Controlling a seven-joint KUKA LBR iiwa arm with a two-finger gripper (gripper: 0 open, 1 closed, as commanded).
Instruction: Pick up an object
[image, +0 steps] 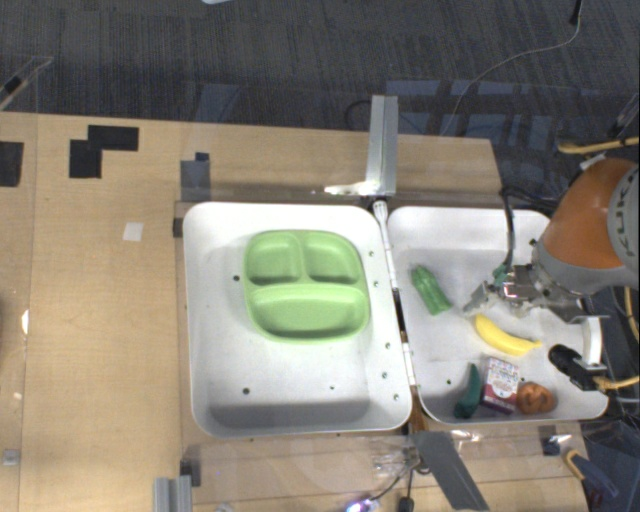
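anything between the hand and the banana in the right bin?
Nothing visible. The hand sits just above the banana in the right bin, with bare bin floor between them. The green bottle lies off to the side.

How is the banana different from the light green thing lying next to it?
The banana is yellow; the light green thing is pale green. The banana curves like a smile, while the light green thing is straighter and stubby. The banana lies just below the tool, while the light green thing sits further toward the wall between the bins. Both lie flat in the right bin, and neither is between the tool's fingers.
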